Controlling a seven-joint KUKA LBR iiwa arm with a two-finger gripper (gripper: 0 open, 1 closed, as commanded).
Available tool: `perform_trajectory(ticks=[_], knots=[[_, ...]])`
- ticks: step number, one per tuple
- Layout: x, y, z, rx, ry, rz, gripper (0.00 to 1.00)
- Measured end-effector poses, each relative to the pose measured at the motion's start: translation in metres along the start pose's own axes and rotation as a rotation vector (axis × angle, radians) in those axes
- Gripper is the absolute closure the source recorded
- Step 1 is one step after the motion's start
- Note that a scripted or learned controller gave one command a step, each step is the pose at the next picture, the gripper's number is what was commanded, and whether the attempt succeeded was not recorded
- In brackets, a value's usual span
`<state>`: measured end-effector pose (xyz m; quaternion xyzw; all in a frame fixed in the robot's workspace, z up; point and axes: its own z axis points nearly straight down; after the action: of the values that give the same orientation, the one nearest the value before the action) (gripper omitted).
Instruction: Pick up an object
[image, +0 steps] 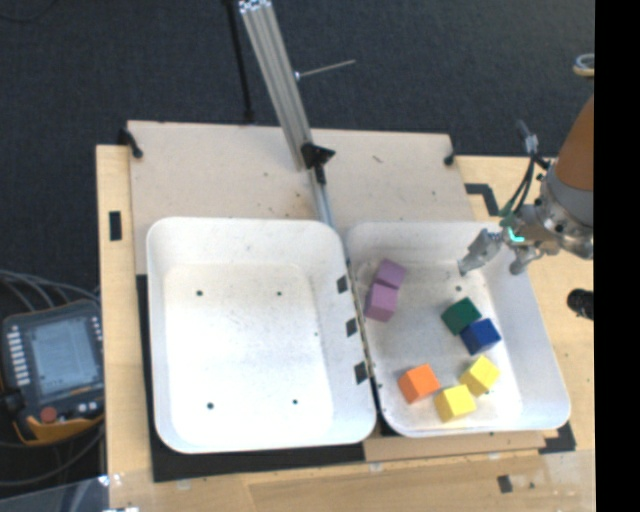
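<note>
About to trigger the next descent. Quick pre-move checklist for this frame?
1. Targets present: ok. Purple block, green block, blue block, orange block and two yellow blocks lie in the right bin.
2. Tool holding nothing: ok.
3. Tool over the right bin: ok, near its far right corner.
4. Green and blue apart: not ok, touching.
5. Purple block apart from the others: ok.
</note>
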<state>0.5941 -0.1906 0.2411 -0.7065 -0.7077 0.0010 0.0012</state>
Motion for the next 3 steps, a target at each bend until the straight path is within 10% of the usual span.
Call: perform_trajectory(ticks=[3], knots=[[0.005, -0.003, 0.1, 0.0, -0.001, 0.004, 0.0]])
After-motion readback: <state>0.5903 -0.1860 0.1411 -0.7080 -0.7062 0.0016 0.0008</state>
